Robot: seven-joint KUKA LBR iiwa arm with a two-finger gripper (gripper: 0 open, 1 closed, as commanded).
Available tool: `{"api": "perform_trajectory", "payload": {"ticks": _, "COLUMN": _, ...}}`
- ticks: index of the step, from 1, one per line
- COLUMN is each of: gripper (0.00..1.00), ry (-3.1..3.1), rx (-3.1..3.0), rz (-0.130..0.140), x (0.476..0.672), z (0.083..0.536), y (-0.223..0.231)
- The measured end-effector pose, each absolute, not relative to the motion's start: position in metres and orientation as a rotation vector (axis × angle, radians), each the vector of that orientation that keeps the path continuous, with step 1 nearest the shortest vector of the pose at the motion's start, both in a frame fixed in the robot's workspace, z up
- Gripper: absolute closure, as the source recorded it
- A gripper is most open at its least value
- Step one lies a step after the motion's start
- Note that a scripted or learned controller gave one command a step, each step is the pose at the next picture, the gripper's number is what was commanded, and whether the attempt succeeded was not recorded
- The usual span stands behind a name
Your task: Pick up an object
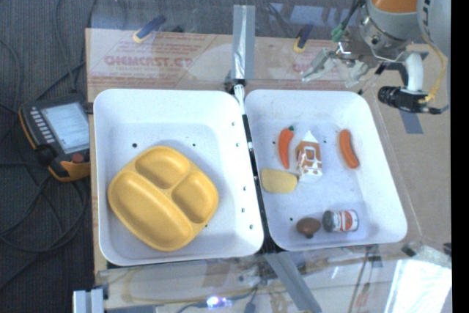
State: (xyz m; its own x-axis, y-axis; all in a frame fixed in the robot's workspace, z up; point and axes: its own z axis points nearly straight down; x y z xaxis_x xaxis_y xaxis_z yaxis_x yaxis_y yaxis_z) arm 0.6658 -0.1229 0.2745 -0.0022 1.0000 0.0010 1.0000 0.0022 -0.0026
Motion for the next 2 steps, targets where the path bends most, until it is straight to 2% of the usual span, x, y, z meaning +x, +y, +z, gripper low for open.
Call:
{"api": "perform_trajectory", "payload": {"ticks": 1, "gripper": 0.00, "ry": -2.530, "rx": -1.860, "rz": 0.003, "x": 0.626, "z": 0.182, "y": -0.139}}
{"api": "perform_trajectory", "payload": {"ticks": 2, "gripper": 0.00, "ry": -2.645, "rx": -1.693, "rz": -0.002, "x": 0.594, "z": 0.097, "y": -0.124}}
